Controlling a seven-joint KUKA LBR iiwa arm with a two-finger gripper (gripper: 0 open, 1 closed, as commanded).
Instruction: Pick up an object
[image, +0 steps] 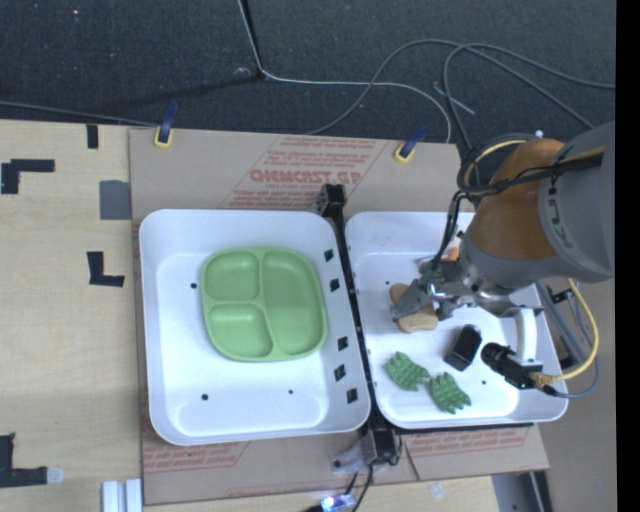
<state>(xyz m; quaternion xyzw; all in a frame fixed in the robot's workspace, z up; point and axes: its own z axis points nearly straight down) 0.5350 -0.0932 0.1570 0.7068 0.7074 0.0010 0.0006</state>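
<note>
- The worktop (60, 300) carries two white bins side by side: the left bin (165, 330) holds one green divided plate (265, 303), and the right bin (400, 235) holds all the loose items.
- One arm (520, 215) reaches in from the right and hangs low over the right bin, its orange band above the wrist plain to see.
- The end effector (432, 292) sits right at a tan object (412, 308) (a bread-like lump, though its exact kind is hard to make out) near the bin's middle, toward its left side. Whether the end effector is spread or pressed together I cannot tell — the wrist hides that part.
- Step in hand, as I judge it: the grasp attempt itself, with the tan object the likely target. Nothing shows it gripped or lifted clear; it appears to rest on the bin floor.
- The next move calls for a firm closing on the tan object and a straight lift — a glancing touch could simply push it across the smooth floor.
- Count in the right bin: one tan object, two green leafy pieces (406, 371) lying near each other along the front, and one small black block (463, 347) just right of the tan object.
</note>
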